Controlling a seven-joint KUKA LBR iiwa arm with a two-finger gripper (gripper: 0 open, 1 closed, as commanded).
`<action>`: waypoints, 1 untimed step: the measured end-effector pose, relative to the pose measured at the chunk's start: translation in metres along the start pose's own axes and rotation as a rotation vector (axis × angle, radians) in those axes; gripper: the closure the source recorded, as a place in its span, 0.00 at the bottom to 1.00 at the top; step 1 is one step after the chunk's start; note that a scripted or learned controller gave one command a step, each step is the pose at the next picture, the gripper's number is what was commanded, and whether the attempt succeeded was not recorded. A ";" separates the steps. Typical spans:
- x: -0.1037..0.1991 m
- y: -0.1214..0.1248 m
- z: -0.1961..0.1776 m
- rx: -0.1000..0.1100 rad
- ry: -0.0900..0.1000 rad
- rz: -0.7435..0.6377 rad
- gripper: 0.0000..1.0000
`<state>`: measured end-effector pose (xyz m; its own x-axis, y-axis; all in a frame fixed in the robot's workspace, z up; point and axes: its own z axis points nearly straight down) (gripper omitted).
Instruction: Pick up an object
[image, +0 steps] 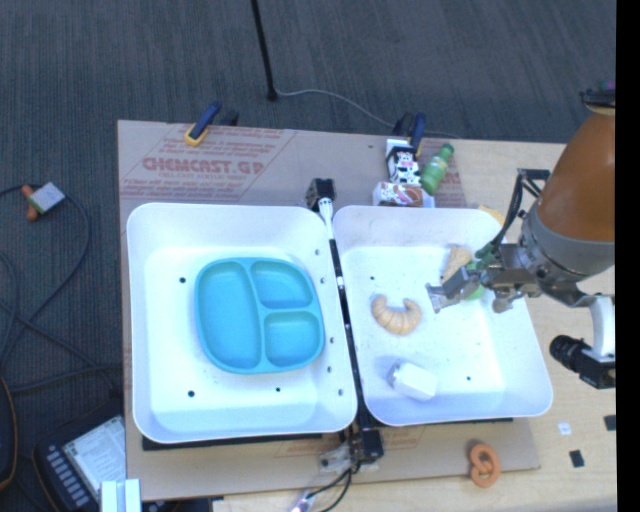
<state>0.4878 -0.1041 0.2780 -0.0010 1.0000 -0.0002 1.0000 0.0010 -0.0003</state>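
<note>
1. A white block (413, 380) sits low in the right bin (520, 395), nearest us.
2. The croissant (397, 314) lies crosswise, mid-bin.
3. The gripper (452, 289) hangs just right of it, fingers apart, holding nothing.

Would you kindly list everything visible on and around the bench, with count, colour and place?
White bins: 2, white, side by side on the bench.
Divided plate: 1, blue, in the left bin.
Croissant: 1, tan, middle of the right bin.
White block: 1, white, front of the right bin.
Tan item: 1, tan, right bin, beside the gripper, partly hidden.
Bottle: 1, green, behind the right bin.
Pretzel-like toy: 1, orange, on the bench in front of the right bin.
Clamps: 2, blue, back bench edge.
Gripper: 1, grey, over the right bin.
</note>
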 end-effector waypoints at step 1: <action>-0.006 0.021 0.106 0.004 0.001 0.001 0.00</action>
<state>0.5085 -0.1097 0.1720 -0.0001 1.0000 0.0007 1.0000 0.0001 -0.0044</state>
